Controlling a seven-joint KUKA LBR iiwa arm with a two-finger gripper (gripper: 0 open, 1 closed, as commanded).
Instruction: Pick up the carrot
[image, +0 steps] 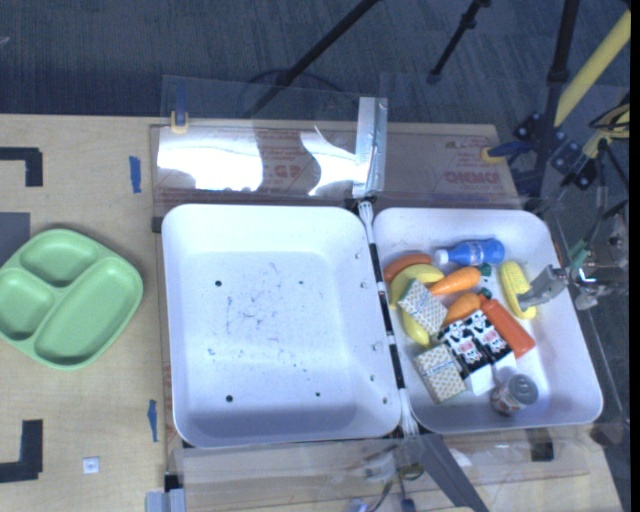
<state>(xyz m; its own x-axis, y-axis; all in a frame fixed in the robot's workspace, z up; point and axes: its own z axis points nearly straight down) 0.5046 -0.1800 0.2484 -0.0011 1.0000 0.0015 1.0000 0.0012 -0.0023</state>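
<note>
Camera view, looking down on the right-hand bin (572, 405): crowded with toy food, and near the top of that heap, lying slantwise, the carrot (460, 281). Wedged between a blue bottle (476, 252) above and a black-and-white carton (477, 340) below, touching a banana (412, 312) at its thicker end. Probably light, stiff and smooth plastic, so likely to slip or roll if squeezed off-centre; not fragile by the look of it. Best taken across the thick middle, square to its length, where most of its surface shows and the neighbours crowd least. Just beside, toward the bin's outer wall, the gripper (545, 287), low over a yellow cob (514, 286); cannot tell whether spread or pressed together, and nothing plainly pinched.

As for surface and room: a pale wooden bench (90, 150), flat and marked with tape; the left-hand bin (260, 300), white with shallow sloping walls and a scuffed floor; a green divided plate (65, 297) well apart at the bench's edge. Little free space around the carrot, so a straight descent judged safer than a sideways sweep
</note>
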